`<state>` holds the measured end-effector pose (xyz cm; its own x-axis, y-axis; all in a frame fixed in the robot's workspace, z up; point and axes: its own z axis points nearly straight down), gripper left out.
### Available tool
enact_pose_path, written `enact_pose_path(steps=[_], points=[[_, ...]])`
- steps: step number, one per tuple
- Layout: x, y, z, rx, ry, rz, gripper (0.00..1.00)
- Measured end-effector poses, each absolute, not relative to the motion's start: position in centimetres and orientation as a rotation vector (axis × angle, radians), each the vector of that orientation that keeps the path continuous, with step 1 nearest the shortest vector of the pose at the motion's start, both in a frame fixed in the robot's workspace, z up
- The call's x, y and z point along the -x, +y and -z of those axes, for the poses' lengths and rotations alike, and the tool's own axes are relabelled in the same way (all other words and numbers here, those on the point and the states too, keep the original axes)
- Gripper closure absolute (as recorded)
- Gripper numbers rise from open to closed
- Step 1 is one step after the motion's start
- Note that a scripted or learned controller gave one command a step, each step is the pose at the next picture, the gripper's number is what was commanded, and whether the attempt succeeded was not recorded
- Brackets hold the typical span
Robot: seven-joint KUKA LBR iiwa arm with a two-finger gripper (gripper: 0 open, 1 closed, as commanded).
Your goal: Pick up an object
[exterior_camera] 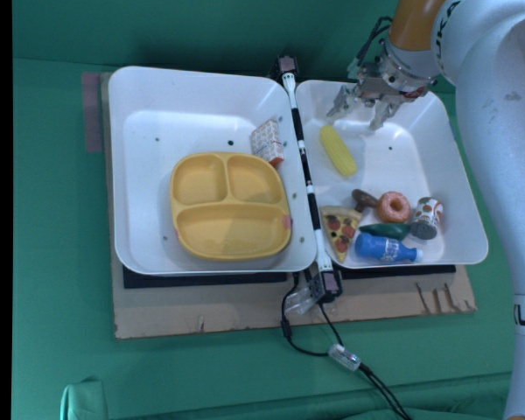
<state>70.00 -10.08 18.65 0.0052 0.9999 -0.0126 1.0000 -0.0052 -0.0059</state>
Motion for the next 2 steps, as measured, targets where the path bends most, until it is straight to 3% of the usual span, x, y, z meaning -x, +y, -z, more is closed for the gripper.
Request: enact_pose_path(steps=[2], points=[[-69.98, -10.04, -18.65, -2.223, 2.212, 0.02, 0.0]])
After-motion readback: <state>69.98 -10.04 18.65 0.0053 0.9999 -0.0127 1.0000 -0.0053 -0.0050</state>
